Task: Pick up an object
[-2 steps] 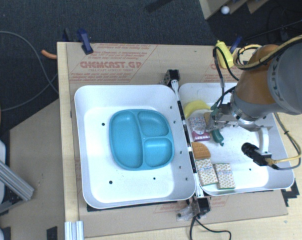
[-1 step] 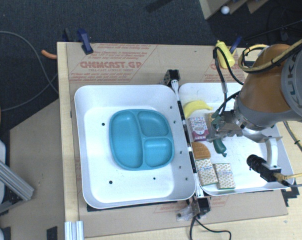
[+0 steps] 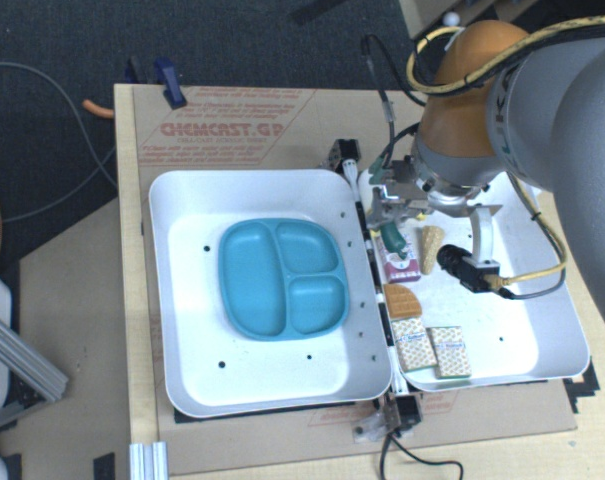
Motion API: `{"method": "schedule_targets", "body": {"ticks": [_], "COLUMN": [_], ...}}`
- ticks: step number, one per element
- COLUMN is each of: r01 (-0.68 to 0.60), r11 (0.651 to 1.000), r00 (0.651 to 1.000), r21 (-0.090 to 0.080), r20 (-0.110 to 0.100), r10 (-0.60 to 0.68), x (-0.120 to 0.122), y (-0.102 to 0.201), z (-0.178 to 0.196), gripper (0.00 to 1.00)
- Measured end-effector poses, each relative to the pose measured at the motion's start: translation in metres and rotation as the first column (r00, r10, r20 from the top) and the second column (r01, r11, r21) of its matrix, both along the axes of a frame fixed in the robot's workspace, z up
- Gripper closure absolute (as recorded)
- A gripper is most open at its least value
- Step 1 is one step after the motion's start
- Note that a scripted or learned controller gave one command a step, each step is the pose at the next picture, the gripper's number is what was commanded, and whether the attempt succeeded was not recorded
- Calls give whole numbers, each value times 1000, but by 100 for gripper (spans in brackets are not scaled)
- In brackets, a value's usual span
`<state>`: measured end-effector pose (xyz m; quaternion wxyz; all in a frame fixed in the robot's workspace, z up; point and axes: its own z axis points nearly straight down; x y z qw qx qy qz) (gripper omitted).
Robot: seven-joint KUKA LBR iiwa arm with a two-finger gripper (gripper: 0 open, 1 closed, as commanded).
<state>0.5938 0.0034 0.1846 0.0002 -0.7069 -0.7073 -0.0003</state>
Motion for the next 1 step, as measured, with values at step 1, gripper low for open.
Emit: {"method": "schedule_targets", "body": {"ticks": [1], "r01": [1], "r11": [1000], "r00": [1000], "r21": [-2], "r20": [2], "r10": [-1], "x": [21], "y": [-56], "z": [0], "gripper": [100]}}
